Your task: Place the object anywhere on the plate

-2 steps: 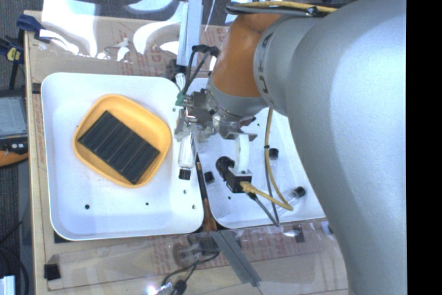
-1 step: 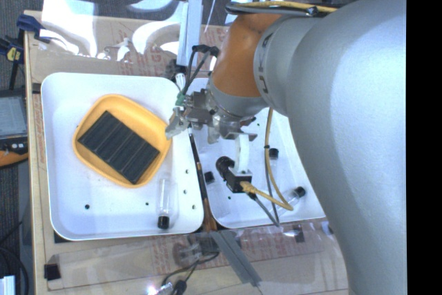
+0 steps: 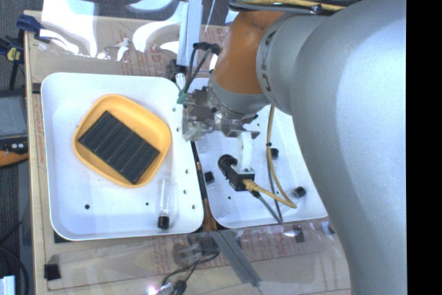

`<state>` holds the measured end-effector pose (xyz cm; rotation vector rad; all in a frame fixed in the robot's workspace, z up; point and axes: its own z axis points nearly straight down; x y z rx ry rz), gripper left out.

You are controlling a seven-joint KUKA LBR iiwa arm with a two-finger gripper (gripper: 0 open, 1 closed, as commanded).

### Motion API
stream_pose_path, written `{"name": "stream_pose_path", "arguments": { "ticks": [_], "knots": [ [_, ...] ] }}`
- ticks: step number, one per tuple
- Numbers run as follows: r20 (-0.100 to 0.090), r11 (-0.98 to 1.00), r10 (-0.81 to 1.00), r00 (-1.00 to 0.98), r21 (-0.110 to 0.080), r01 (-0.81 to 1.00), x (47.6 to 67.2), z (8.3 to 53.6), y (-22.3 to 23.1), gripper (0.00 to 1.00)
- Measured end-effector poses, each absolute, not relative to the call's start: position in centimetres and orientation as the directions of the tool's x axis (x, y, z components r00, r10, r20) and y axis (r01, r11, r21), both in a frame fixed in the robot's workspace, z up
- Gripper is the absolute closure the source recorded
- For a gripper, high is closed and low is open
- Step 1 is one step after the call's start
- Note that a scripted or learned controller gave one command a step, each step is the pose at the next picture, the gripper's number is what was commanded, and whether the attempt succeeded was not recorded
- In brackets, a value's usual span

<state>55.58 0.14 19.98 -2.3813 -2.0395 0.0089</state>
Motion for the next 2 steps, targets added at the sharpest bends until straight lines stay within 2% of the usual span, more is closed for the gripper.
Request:
{"name": "stream_pose_path", "arguments": {
  "ticks": [1, 2],
  "knots": [
    [0.000, -0.131, 0.991, 0.131, -0.005, 0.991, 58.1, 19.0, 6.3, 1.00],
    [0.000, 0.007, 1.000, -0.007, -0.004, 1.000, 64.8, 19.1, 7.5, 1.00]
  ]
}}
